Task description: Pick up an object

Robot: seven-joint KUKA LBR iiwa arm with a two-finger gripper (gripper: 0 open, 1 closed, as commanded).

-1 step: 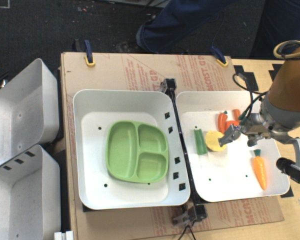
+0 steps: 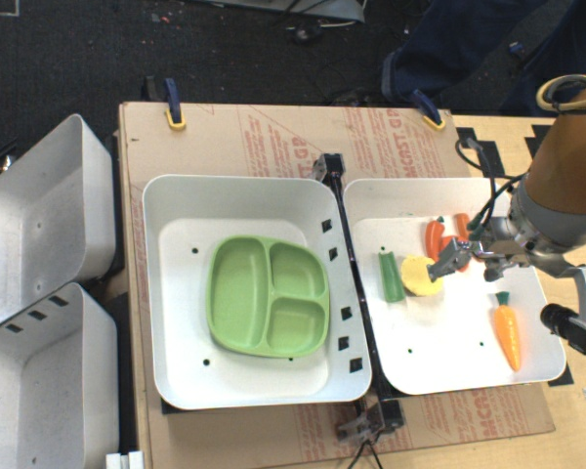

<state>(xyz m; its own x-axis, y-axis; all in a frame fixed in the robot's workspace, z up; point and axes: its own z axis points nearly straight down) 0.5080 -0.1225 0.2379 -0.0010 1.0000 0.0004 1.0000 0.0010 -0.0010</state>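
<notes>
So the bench (image 2: 273, 140) is a sheet of brown cardboard with red print on it, clipped down at the back, sitting over a dark carpeted floor, and two more white tubs (image 2: 39, 291) lean off to the left. Left bin (image 2: 166, 213) has a green divided plate (image 2: 269, 296) sitting about in the middle with bare white floor all round it. Right bin (image 2: 449, 364) is where the stuff is: a green stick-shaped piece (image 2: 391, 276) lying roughly front to back just beside a yellow lump (image 2: 420, 277), a red pepper-looking thing (image 2: 436, 236) behind that, and an orange carrot (image 2: 508, 335) near the right wall, long axis front to back with its green top pointing away from the front edge. The front left of that bin is open floor. The gripper (image 2: 449, 259) hangs low right at the yellow lump's edge, arm (image 2: 566, 179) coming in from the right; can't tell how far apart the fingers are or whether they have anything.
</notes>
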